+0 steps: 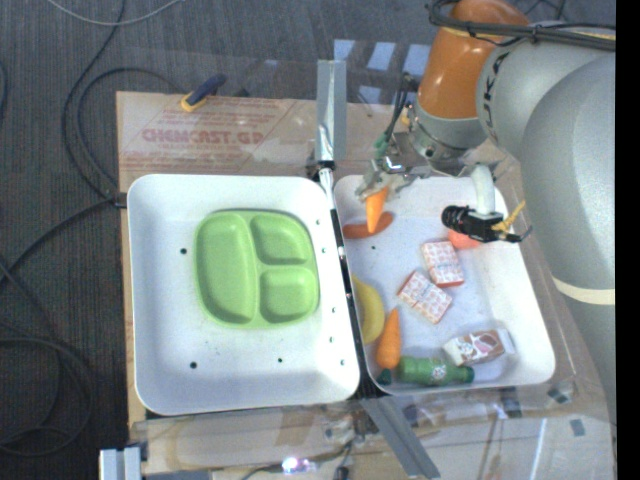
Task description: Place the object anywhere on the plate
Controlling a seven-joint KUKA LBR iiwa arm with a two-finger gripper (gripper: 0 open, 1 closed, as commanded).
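The hand [385, 180] seems closed on an orange carrot [375, 211] hanging upright; the green plate [257, 266] lies toward the bench's left edge

Arm [560, 128] big, smooth, pale grey shell, rounded link bulging at right. Glossy orange band [462, 53] above wrist, dome-shaped, catching light on top. Black cables [520, 30] looped over orange section, running back along grey casing. Metallic grey wrist hardware below band. Gripper [385, 173] small, silver-grey, with greenish detail near base.
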